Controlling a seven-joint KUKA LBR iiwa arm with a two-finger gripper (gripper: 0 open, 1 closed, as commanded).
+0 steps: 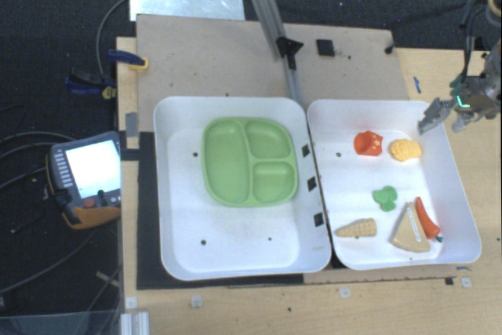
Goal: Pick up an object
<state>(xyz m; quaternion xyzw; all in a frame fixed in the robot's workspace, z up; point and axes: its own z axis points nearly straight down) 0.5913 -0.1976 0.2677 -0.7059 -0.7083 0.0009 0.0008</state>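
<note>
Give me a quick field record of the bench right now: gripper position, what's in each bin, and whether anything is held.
gripper: over the right bin's upper right edge
held: nothing seen between the fingers
left bin: green divided plate
right bin: red piece, yellow corn, green piece, cone, sandwich wedge, red strip
nearest to gripper: yellow corn

Arm enters from right edge, upper part of view, mostly cut off by frame. Wrist hangs low with a small green light on it. Gripper [443, 118] points down and left, two grey fingers [431, 117] spread apart, nothing between them.
</note>
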